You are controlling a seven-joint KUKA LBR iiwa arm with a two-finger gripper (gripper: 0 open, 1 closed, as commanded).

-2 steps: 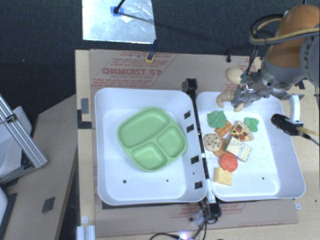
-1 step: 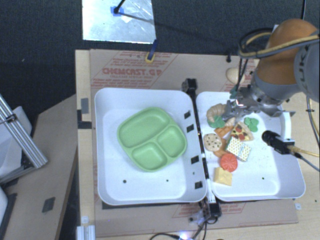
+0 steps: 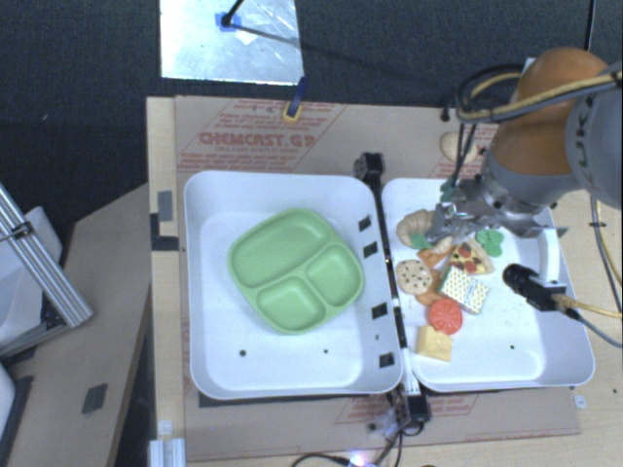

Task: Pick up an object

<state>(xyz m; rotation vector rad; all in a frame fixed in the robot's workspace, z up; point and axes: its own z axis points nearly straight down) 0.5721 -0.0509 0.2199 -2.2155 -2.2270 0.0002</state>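
A green divided plate (image 3: 295,269) is held in the left bin (image 3: 209,358). Toy foods (image 3: 443,290) are clustered at the right bin's (image 3: 506,358) nine o'clock, beneath the tool (image 3: 450,224); its opening cannot be told.

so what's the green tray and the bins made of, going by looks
Green tray: likely moulded plastic, matte, with soft rounded compartment walls and one even colour. Left bin and right bin: probably thin white plastic, smooth, with a slight sheen at the rounded rims.
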